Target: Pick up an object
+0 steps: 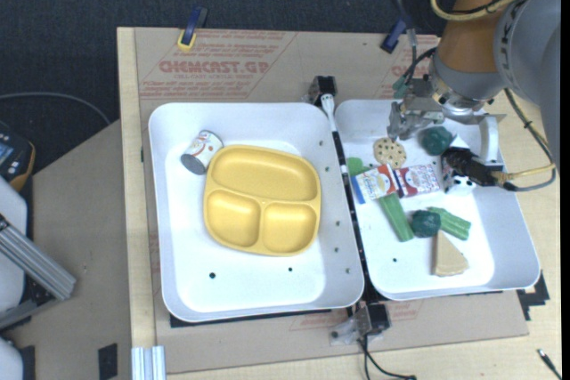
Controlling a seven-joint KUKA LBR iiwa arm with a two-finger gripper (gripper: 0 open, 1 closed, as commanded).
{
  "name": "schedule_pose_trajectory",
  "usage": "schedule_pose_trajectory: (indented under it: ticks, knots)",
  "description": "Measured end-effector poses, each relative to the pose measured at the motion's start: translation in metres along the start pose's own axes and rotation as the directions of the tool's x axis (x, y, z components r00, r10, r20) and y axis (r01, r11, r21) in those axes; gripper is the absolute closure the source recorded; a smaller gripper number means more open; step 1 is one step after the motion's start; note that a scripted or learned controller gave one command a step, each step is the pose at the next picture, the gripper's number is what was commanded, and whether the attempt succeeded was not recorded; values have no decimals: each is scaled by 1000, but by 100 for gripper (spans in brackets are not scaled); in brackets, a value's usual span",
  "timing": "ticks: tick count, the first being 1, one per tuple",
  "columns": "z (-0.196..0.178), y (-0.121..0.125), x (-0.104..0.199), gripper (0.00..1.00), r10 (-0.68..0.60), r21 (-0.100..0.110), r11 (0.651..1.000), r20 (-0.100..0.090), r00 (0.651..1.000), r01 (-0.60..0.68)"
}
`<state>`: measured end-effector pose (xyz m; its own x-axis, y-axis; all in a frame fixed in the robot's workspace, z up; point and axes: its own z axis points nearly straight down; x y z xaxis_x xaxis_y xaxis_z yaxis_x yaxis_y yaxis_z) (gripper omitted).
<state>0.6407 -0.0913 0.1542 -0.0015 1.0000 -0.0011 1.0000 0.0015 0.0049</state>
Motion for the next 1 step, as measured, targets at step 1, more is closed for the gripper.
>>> schedule_pose_trajectory:
  ticks: [1]
  knots:
    - [-60, -3, 7, 100, 0, -3, 1000, 0, 1000, 0]
